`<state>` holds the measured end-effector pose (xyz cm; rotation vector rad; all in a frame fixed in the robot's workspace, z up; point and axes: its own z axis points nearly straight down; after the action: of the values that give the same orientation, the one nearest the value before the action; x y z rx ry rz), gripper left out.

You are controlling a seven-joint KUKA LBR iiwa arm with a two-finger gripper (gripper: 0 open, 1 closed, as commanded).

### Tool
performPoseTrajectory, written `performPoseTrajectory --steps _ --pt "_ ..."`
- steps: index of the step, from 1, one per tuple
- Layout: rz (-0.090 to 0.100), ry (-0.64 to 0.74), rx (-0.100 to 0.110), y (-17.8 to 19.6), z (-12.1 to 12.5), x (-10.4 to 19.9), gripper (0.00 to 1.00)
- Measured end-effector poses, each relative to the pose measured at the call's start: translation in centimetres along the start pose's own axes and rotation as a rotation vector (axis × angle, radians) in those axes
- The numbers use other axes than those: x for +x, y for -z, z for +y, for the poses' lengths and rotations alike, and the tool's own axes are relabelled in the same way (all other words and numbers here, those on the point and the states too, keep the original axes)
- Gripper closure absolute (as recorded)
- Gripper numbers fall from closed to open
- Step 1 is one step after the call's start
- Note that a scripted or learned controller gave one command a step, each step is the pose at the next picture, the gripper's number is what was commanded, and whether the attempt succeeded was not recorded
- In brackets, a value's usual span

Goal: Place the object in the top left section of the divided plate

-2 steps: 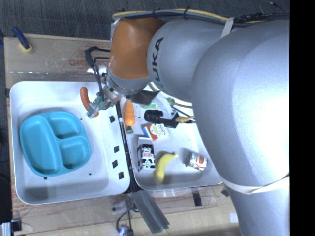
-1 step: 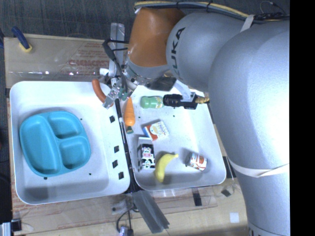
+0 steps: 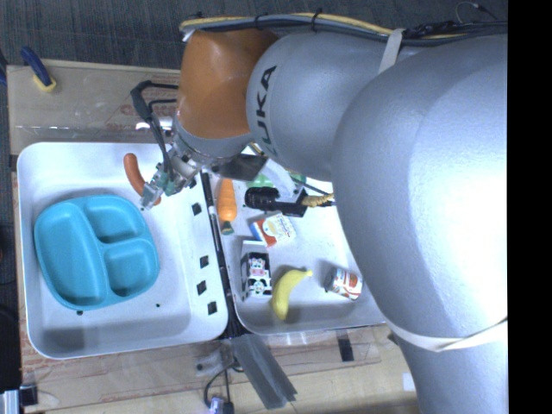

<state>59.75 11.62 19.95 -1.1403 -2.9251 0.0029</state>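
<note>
The claw point(image 3: 155, 190) is seen low over the left bin point(image 3: 52, 166), just beside a sausage point(image 3: 132, 172) lying near the blue divided plate point(image 3: 95, 250); its grip cannot be told. The sausage should be carried clear of the plate's rim.

Arm point(image 3: 388, 145) hides right bin's point(image 3: 345, 322) far half; claw point(image 3: 155, 188) blurred.
</note>
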Motion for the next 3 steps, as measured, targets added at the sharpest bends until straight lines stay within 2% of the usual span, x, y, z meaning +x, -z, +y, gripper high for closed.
performPoseTrajectory --steps 1,2,3 --pt "0.0 -0.001 0.0 0.0 0.0 0.0 0.0" --pt "-0.001 0.004 0.0 1.1 0.1 0.0 1.0" --pt "-0.004 0.371 -0.004 1.1 5.7 4.6 1.0"
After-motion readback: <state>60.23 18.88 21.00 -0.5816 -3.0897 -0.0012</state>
